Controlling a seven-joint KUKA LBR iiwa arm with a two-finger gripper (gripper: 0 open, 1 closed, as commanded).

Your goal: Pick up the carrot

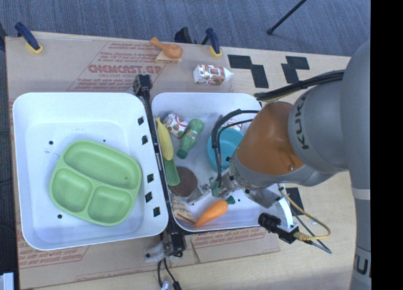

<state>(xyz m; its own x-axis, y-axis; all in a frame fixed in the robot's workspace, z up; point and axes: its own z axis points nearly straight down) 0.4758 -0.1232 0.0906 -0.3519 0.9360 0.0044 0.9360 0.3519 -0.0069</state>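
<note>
Currently, with my gripper (221, 189) just above the carrot (211, 213), which lies at the near edge of the right bin (208, 99), finger state indeterminate, I should centre over its thick end, descend straight, and close squarely.

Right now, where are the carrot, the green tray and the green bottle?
carrot (211, 212): camera view, middle of its orange body.
green tray (96, 182): camera view, ridge between its compartments.
green bottle (189, 137): camera view, middle of its body.
</note>
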